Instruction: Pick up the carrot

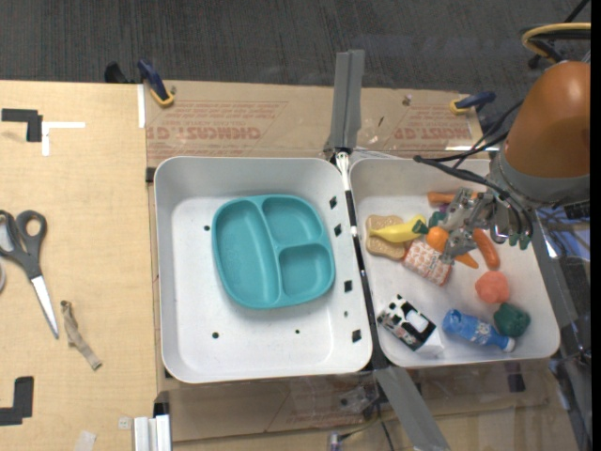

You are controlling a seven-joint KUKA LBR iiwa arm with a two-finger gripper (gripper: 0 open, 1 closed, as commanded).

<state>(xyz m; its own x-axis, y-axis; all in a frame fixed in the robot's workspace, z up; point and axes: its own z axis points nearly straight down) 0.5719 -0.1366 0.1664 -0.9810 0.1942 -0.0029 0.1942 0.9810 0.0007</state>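
Note:
In the right bin, a long orange-red carrot lies tilted near the right wall. A shorter orange stick lies near the far wall. My gripper hangs low over the toy pile. It is just left of the long carrot and right beside a round orange piece. The grey wrist and orange band cover the bin's far right corner. Nothing can be seen held.
Around the gripper lie a yellow banana, tan biscuits and a pink speckled block. Nearer the front are a pink ball, a dark green piece, a blue bottle and a black-and-white toy. The left bin holds a teal divided plate.

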